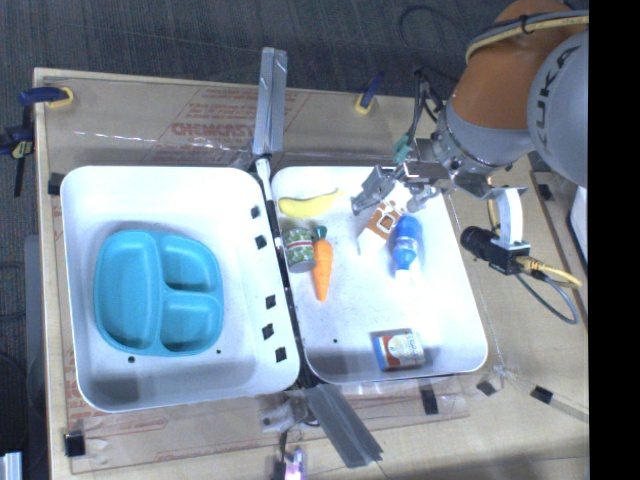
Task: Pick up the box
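Right bin (455, 338) holds box (381, 222) (left: tray (158, 291)).

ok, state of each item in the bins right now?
pincer: over the right bin's far side, above a small orange-and-white item
blue bottle: lying flat
carrot: lying flat
banana: lying near the divider
can: lying beside the carrot
box: resting near the front rim, untouched
blue tray: flat in the left bin
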`<state>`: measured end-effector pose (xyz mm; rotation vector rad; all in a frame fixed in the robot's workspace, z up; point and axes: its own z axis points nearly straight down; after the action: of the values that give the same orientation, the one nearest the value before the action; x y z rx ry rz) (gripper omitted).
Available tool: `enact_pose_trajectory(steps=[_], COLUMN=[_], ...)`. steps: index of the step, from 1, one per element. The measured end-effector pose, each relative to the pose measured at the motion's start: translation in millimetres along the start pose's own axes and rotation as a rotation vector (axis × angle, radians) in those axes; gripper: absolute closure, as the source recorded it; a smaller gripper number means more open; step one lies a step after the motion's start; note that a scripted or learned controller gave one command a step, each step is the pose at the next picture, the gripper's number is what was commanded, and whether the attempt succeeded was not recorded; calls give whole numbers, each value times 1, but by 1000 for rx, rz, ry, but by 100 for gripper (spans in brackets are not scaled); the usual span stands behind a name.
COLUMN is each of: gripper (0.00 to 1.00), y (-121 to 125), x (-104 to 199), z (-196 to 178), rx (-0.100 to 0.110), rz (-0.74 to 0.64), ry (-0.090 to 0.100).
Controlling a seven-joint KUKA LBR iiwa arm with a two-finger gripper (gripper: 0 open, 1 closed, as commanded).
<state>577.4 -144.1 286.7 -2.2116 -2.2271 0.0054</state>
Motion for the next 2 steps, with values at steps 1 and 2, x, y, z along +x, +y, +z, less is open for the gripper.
enact_pose_trajectory(steps=[1,2], gripper=[0,0], y=[-89,-100], x=[-43,-55], z=[101,194], rx=[0,-2], rz=[141,113], ry=[1,1])
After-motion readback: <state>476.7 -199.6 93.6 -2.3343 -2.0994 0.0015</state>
